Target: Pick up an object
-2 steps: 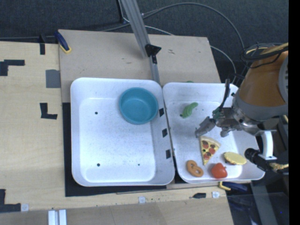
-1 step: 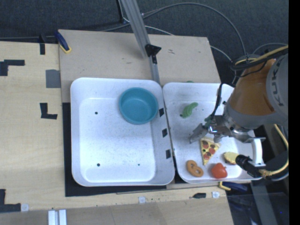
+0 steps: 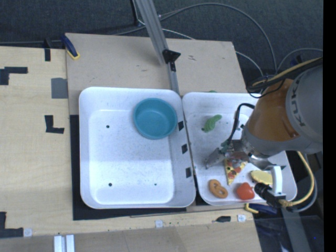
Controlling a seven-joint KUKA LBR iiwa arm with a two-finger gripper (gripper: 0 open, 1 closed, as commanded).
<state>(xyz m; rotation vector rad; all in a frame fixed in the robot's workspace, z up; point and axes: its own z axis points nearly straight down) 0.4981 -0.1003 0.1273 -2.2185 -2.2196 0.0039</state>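
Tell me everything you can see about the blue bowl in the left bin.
The blue bowl is round, of one plain teal-blue colour, and looks like smooth plastic. It stands upright, its opening facing up, and nothing shows inside it. It sits in the left bin, in the far corner nearest the right bin, close to the dividing walls. It seems to rest only on the bin's floor; whether its rim touches the bin's wall I cannot tell. The hand is away from it, over the right bin.
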